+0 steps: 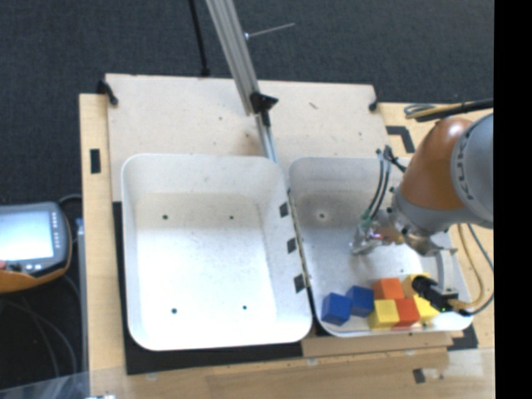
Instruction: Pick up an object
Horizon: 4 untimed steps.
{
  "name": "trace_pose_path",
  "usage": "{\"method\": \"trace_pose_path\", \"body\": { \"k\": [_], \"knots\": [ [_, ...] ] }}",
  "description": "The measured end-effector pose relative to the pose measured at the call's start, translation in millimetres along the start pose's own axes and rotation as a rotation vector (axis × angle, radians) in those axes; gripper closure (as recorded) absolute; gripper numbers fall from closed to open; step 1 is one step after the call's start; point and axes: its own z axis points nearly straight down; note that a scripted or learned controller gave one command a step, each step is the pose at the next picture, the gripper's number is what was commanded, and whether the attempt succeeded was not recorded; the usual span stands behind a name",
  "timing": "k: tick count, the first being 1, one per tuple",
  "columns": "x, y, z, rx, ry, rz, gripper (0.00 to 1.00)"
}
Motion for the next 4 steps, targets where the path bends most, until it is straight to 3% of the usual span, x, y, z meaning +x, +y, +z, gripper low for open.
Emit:
{"method": "trace_pose_path", "body": {
  "k": [1, 2, 3, 4],
  "knots": [
    [19.2, 33.1, -37.5, -0.004, 0.000, -0.009, 1.00],
    [17.4, 31.7, -45.9, -0.001, 0.002, -0.004, 1.00],
    [-49.0, 79.9, -127.9, -0.010, -0.006, -0.001, 1.00],
    [-40.2, 122.1, 3.0, 0.002, -0.002, -0.008, 1.00]
  ]
}}
